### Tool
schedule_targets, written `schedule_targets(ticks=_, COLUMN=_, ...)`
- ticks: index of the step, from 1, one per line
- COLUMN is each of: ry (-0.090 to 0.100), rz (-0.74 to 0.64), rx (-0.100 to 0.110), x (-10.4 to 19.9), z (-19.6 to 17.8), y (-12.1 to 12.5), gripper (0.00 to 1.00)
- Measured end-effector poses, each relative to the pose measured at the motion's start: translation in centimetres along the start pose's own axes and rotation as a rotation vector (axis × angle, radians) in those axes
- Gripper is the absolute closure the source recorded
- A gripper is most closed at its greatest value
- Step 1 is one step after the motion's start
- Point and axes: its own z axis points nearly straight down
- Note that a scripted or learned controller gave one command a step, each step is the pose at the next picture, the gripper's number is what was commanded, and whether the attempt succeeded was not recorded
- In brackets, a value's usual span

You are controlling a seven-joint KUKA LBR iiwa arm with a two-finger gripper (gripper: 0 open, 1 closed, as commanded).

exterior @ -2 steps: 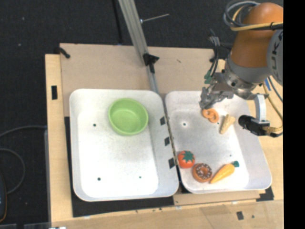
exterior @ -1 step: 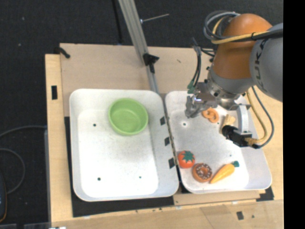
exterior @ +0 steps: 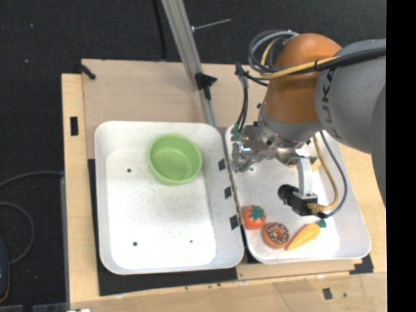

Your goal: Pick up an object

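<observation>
The arm (exterior: pixel 338 90) comes in from three o'clock and hangs over the right bin (exterior: pixel 354 236), its orange band (exterior: pixel 299 77) bulging above the wrist. The gripper (exterior: pixel 244 156) sits low over that bin's upper left corner, close to the seam between the two bins; whether it is released or clenched cannot be told, since the wrist hardware covers it from above, and nothing shows as held. Three small things lie together along the right bin's near edge, at about six o'clock from the gripper and apart from it: a tomato (exterior: pixel 253 217) with a green top, a donut (exterior: pixel 275 234) just beside it at four o'clock, and a carrot (exterior: pixel 303 235) touching or nearly touching the donut's right side (its tip points up toward two o'clock). A black part with cables (exterior: pixel 294 199) hangs just above them. In the left bin (exterior: pixel 130 239) a green bowl (exterior: pixel 175 159) stands upright toward twelve o'clock.
</observation>
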Motion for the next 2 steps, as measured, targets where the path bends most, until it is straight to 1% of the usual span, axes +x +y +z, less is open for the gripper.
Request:
schedule_targets(ticks=1, ry=0.0, rz=0.004, rx=-0.001, x=4.55, z=1.04, y=-1.62, gripper=1.0)
schedule_targets(ticks=2, ry=0.0, rz=0.006, rx=-0.002, x=4.55, z=1.03, y=-1.61, gripper=0.0)
